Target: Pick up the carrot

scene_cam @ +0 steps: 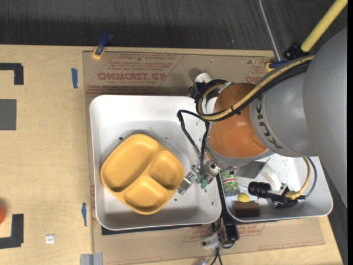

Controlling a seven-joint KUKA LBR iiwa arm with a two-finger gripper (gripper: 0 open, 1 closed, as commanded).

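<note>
My gripper hangs below the orange wrist band, over the right side of the left bin. It is just right of a yellow three-compartment plate lying in that bin, close to the wall between the two bins. The grey arm covers most of the right bin. In the strip of that bin that shows lie a small green-labelled bottle, a yellow-green piece, a brown block and a black object.
A white item lies by the black object in the right bin. Cables loop around the wrist. A blue-and-yellow clamp sits at the board's back edge. A small red-orange thing lies at the far left edge of the bench.
</note>
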